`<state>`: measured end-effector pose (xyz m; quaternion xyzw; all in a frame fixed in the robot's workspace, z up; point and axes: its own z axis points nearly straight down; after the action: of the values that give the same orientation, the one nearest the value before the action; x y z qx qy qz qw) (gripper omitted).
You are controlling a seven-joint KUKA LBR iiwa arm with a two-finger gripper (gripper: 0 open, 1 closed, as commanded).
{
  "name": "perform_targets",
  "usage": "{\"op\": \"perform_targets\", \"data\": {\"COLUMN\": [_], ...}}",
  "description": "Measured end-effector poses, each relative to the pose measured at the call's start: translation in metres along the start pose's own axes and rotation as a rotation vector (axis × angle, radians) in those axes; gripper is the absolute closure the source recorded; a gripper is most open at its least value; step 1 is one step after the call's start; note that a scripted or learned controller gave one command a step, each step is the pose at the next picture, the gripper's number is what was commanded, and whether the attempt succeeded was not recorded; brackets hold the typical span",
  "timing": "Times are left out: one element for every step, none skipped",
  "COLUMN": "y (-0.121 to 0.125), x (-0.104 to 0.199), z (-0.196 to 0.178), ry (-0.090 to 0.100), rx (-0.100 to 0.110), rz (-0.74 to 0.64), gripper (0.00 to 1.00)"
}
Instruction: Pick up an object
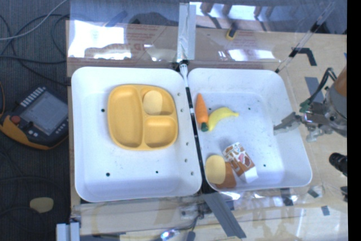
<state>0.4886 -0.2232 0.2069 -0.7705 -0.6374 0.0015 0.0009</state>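
Left bin: tray [142, 117], idle. Right bin: carrot [201, 110] beside banana [220, 116], carton [240, 160] below. Far right, gripper [290, 123] at the rim, fingers' spread unclear, nothing held. Approach step; next needs reaching leftward over banana.

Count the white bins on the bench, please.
2: the left bin holds a yellow tray; the right bin holds a carrot and banana.
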Motion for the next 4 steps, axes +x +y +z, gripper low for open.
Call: {"op": "perform_targets", "data": {"y": [0.001,0.015,-0.021,0.041], "x": [0.021,0.088,0.116,0.126], "z": [-0.003,0.091,0.116,0.117], "ry": [0.0,0.002,-0.007,-0.002], "rx": [-0.001,-0.001,-0.023,-0.014], "rz": [-0.027,-0.256,-0.41,-0.313], "gripper": [0.0,0.0,0.0,0.0]}}
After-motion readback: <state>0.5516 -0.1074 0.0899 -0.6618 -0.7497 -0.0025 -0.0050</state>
